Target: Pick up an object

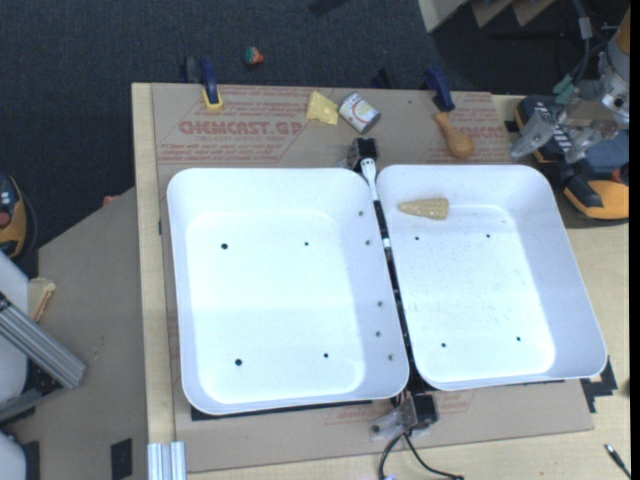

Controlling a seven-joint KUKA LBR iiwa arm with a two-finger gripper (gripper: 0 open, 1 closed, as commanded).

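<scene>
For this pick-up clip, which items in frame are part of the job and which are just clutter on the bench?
Job: tan oblong object lying in the right bin; left bin; gripper at the right edge.

Lying about: yellow wedge, small can, pear-shaped piece, blue clamps on the board behind the bins.

Single fixed camera here, mounted above the bench (300, 448) and looking down at a slant, so the far edge sits toward the top of the frame. It's pulled back enough to fit both white bins whole, left bin (275, 288) and right bin (490, 278) side by side, plus dark carpet (120, 28) beyond the far edge. The arm's end pokes in at the upper right corner.
</scene>
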